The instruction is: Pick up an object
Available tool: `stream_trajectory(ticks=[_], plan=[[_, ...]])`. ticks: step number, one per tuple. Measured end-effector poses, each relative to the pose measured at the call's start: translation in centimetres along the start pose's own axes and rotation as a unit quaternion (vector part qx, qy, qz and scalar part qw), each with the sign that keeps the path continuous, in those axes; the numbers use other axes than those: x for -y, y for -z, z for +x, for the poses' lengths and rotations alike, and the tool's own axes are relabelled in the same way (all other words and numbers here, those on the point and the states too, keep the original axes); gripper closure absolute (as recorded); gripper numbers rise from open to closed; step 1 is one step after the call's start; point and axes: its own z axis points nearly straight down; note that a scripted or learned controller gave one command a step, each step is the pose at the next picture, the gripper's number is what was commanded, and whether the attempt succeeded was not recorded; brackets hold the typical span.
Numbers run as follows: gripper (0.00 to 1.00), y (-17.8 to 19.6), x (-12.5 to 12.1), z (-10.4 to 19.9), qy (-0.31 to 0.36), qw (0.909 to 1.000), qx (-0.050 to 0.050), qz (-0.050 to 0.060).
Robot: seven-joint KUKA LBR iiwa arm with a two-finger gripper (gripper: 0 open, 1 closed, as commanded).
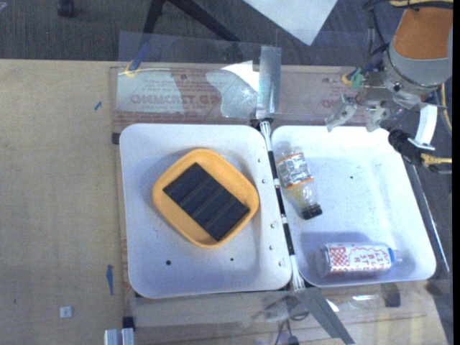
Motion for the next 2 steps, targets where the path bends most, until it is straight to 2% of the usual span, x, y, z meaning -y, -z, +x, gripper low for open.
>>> stream_trajectory(ticks=[1,2], plan=[[0.00,-8.1,1.5,7.8,0.032,0.9995,0.000,0.000],[0.00,-8.5,0.8,2.5,0.004,1.0000,0.001,-0.002]])
